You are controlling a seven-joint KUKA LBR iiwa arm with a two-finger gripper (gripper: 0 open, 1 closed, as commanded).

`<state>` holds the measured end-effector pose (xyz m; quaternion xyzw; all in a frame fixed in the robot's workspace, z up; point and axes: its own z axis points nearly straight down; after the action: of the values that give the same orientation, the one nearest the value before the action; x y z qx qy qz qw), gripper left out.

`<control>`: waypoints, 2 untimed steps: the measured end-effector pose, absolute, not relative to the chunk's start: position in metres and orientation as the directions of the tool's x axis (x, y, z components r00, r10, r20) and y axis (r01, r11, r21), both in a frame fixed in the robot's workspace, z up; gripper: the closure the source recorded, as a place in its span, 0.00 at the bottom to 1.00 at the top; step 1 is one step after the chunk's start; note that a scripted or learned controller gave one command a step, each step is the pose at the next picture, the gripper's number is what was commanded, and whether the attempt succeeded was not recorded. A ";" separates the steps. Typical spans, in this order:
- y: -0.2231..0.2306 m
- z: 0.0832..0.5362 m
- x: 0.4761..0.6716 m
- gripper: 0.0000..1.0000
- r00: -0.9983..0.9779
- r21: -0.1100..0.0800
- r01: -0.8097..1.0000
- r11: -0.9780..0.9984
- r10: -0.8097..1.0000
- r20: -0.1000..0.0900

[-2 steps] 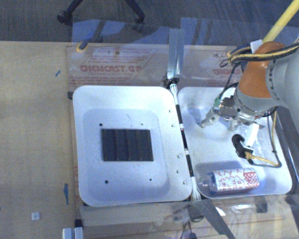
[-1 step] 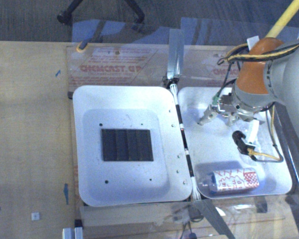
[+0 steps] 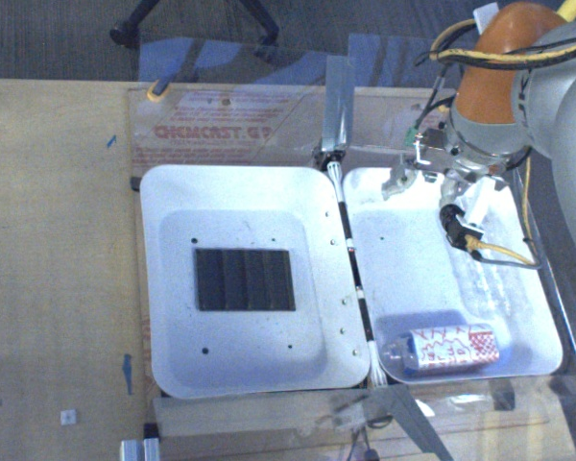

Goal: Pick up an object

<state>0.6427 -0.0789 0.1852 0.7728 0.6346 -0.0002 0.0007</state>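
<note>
A red-and-white patterned can [image 3: 449,347] lies on its side near the front edge of the right bin [image 3: 403,257]. A black ribbed rectangular slab [image 3: 245,279] lies flat in the middle of the left bin [image 3: 173,209]. My gripper [image 3: 441,193] hangs over the back of the right bin, well behind the can. It is open, its two fingers spread apart with nothing between them. A black fitting with a yellow cable [image 3: 494,250] dangles below the wrist.
A metal divider [image 3: 338,113] runs back from the seam between the two bins. A clear panel with red lettering [image 3: 216,131] lies behind the left bin. The grey arm with its orange band [image 3: 504,56] fills the upper right.
</note>
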 end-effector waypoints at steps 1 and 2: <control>-0.164 0.197 0.608 0.00 0.245 -0.002 0.970 -0.245 0.970 -0.001; -0.188 0.163 0.549 0.00 -0.203 0.000 0.979 0.203 0.979 0.001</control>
<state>0.5486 -0.1885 0.1633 0.6314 0.7754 0.0000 -0.0004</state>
